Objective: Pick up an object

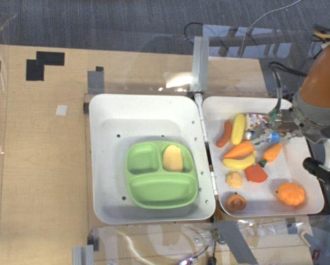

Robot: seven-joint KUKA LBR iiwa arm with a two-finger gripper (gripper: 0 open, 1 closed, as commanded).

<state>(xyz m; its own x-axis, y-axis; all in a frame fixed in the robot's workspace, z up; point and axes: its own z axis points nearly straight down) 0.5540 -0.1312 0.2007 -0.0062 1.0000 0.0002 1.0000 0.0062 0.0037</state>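
The pincer (262, 135) is hovering over the right bin's (308, 206) back edge, beside the small carrot (272, 152); its opening cannot be told. The carrot is looking light, stiff and slick, so gripping across its thick middle seems safest.

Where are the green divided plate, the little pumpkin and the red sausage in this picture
green divided plate (160, 191): camera view, bare floor of its large front compartment.
little pumpkin (291, 194): camera view, middle of its orange top.
red sausage (224, 134): camera view, midway along its length.
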